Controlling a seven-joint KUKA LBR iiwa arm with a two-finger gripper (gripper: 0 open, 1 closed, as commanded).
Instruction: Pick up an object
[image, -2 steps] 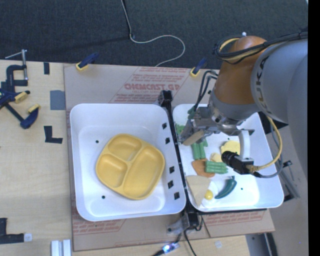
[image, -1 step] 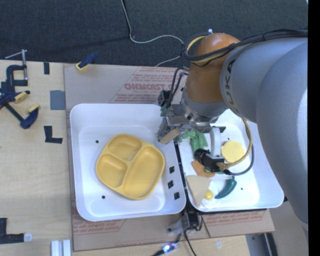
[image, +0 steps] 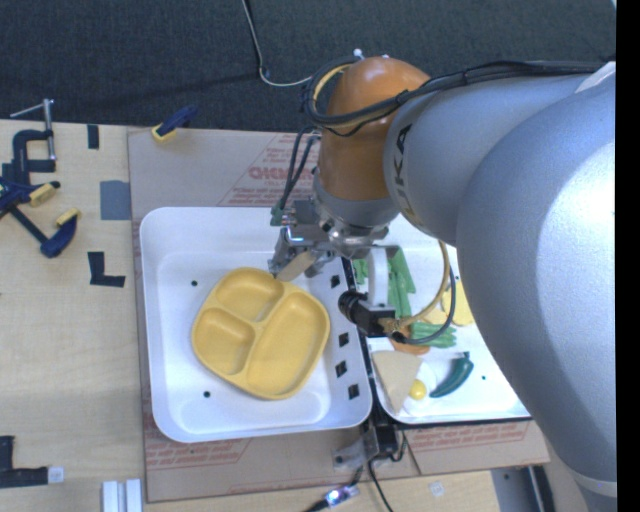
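Just below gripper (image: 297, 258): yellow divided tray (image: 262, 332), lying flat in left white bin (image: 160, 300), its upper edge touching or just under gripper tip. Gripper state: cannot tell, arm blocks view. Right of gripper, in right bin (image: 500, 400): green leafy item (image: 400, 280), dark green pepper (image: 455, 374), small yellow piece (image: 418, 391). Far left of gripper, on worktop (image: 60, 380): blue clamps (image: 35, 195).

Pale wooden bench (image: 60, 330) under a brown cardboard sheet (image: 215, 165); dark carpet (image: 120, 55) behind; blue clamps (image: 35, 205) at left; even, soft light.
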